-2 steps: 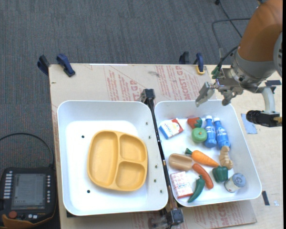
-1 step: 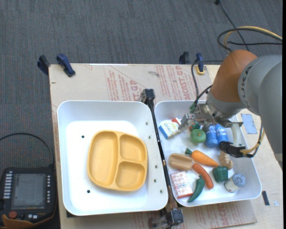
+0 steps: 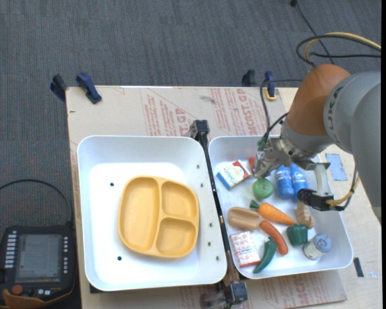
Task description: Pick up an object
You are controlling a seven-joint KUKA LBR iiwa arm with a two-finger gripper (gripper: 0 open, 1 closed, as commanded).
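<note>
Hanging over the right bin (image 3: pixel 345 255), the gripper (image 3: pixel 265 164) sits low among the toys, and I cannot tell how it is set or whether it has hold of anything. A green apple (image 3: pixel 263 188) lies just below it, nearest of all, with a small white carton (image 3: pixel 232 174) to its left, long axis slanting. Reversed red print on the cardboard (image 3: pixel 180 111) is unreadable.
</note>
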